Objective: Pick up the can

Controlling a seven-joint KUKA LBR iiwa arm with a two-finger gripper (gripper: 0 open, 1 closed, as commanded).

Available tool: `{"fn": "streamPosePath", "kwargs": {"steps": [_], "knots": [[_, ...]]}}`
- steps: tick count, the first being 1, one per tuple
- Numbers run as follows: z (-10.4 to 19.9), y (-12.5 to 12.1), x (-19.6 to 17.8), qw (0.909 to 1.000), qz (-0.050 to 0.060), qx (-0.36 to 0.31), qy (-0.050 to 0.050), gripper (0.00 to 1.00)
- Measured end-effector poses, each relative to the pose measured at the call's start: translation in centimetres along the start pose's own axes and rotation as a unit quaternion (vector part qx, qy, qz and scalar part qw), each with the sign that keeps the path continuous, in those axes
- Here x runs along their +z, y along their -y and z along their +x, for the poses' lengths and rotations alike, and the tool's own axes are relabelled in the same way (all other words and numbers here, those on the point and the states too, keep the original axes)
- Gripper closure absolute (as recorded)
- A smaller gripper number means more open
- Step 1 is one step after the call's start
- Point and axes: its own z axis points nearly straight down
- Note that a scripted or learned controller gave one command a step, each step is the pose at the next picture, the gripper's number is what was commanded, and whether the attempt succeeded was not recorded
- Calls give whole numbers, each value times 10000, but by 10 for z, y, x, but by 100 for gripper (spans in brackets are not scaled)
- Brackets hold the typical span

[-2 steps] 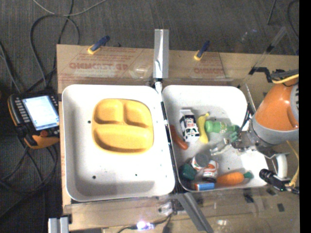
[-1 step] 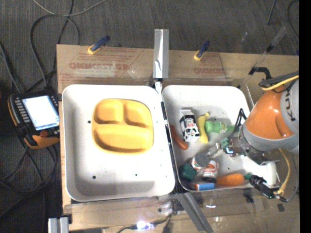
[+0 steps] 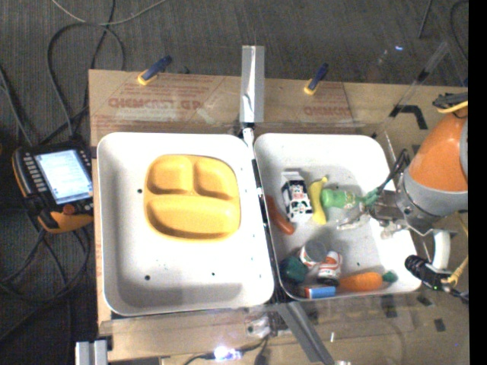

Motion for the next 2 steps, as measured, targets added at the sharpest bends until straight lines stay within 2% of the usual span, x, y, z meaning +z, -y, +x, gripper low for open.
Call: {"fn": "streamPosePath", "kwargs": {"steps": [1, 2], "knots": [[0, 0, 0, 10000, 1, -1, -1, 0], [80, 16, 51, 9980, -76, -632, 27, 0]]}}
